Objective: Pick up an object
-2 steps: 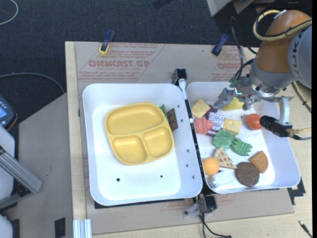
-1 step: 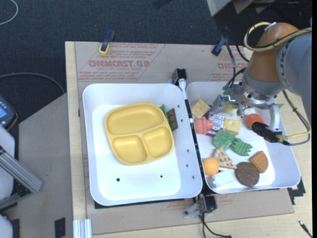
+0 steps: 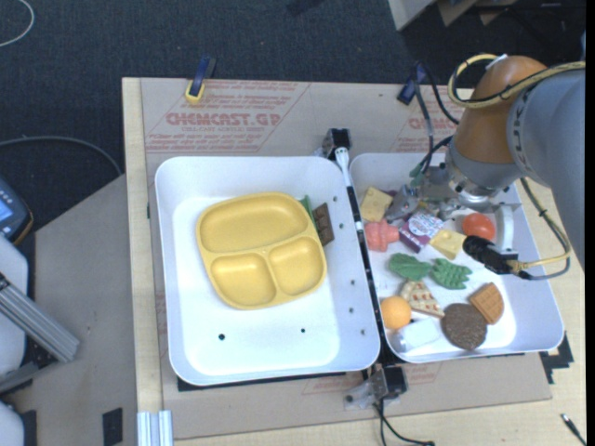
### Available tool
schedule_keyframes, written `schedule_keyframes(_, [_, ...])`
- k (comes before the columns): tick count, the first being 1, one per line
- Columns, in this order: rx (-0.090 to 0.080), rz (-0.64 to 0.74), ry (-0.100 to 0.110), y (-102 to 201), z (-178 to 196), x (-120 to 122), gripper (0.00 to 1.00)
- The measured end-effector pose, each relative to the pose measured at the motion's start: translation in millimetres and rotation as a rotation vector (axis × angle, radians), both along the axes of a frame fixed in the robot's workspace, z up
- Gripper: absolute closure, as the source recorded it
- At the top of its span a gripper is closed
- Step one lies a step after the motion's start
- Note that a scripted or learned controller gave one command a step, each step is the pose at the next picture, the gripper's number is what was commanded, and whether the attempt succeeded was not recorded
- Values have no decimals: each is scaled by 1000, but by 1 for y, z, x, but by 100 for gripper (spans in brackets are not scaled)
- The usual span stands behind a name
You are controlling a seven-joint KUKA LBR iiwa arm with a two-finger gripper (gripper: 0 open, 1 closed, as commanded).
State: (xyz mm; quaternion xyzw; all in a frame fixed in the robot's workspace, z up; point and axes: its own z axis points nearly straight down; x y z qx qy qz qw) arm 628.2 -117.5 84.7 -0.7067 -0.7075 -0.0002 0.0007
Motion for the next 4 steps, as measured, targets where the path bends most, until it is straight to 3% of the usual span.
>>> schedule_keyframes(1, [-1,-1,-2,-1,11,0,100])
schedule_keyframes(3, [-3,0,-7,11,125,-5,100])
schedule_keyframes(4, [-2,0,-5,11,142,-5,100])
